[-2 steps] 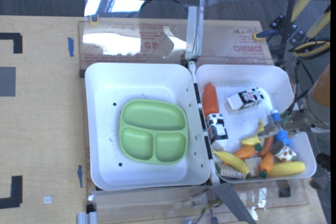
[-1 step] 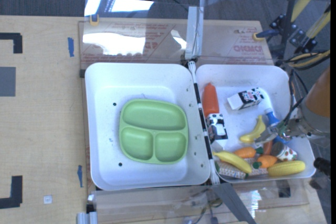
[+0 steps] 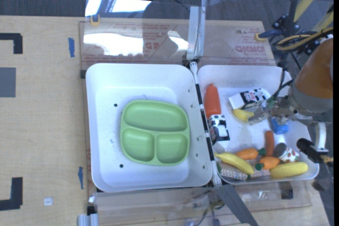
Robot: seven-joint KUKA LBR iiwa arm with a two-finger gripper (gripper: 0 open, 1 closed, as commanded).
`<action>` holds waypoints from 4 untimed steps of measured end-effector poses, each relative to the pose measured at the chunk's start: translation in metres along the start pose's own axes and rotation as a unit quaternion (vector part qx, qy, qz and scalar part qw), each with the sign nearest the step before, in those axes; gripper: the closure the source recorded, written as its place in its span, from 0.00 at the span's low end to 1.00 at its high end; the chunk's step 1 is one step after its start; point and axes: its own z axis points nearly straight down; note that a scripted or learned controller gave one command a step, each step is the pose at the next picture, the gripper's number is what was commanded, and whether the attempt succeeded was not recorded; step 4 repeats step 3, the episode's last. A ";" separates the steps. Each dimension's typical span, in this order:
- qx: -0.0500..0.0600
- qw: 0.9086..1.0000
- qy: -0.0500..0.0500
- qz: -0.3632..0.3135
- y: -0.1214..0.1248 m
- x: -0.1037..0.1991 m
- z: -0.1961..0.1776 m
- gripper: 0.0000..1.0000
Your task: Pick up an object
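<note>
We see toy food, a corn cob (image 3: 288,169) nearest, heaped along the right bin's (image 3: 233,72) near wall, beyond it our end effector (image 3: 258,114) reaching among the clutter, grip state impossible to tell.

The grey arm with its orange band (image 3: 318,79) is cut off by the frame's right edge at three o'clock. Its metal two-finger gripper (image 3: 258,113) blurs over the right white bin (image 3: 238,72), partly covering a small yellow piece (image 3: 242,114) and a blue object (image 3: 279,126). The print on the black-and-white packet (image 3: 253,97) is too small to read.
</note>
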 end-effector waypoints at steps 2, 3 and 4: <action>0.016 0.996 0.004 0.093 -0.056 -0.027 0.007 1.00; 0.020 0.990 0.000 0.143 -0.051 0.017 -0.095 1.00; 0.020 0.990 0.000 0.143 -0.051 0.017 -0.095 1.00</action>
